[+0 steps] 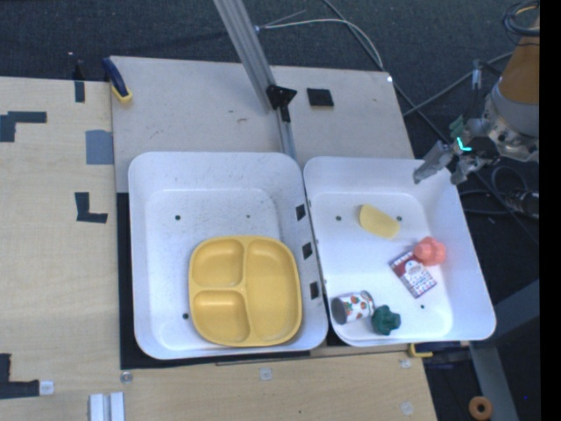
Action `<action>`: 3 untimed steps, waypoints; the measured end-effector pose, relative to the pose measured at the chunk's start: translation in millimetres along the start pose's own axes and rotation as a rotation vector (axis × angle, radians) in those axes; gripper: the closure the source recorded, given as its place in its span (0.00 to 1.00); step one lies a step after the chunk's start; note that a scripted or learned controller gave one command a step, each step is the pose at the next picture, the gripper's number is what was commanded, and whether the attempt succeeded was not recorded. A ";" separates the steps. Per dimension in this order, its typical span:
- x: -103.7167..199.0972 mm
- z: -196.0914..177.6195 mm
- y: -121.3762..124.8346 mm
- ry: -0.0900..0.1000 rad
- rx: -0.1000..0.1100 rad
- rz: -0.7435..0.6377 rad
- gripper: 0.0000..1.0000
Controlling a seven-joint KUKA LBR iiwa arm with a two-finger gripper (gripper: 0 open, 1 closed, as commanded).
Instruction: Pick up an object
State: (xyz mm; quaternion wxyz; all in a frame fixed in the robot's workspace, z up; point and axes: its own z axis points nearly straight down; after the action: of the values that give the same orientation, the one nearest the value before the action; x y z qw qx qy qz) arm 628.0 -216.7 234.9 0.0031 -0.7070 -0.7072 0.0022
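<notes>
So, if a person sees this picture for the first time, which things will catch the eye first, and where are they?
The big yellow divided tray stands out most; it lies in the left bin, toward its near edge. Next come the small colourful things in the right bin: a yellow piece, a pink-red one, a green one. The gripper is at that bin's far right corner.

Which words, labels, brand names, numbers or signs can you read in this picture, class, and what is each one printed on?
No text can be read.
Red and white packet in the right bin: printed front, too blurred to read.
Small can lying on its side in the same bin: patterned label with red marks, too small to read.
Yellow divided tray in the left bin: no print visible.
</notes>
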 end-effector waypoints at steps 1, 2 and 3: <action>0.1 -3.4 1.5 -0.002 -0.006 -0.001 0.00; -0.6 43.9 -7.2 -0.003 -0.005 -0.001 0.00; 6.8 99.7 -14.2 -0.002 -0.004 -0.002 0.00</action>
State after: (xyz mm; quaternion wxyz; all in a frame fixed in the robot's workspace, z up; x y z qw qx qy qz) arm 613.1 -209.8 135.3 0.0010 -0.7065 -0.7078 0.0014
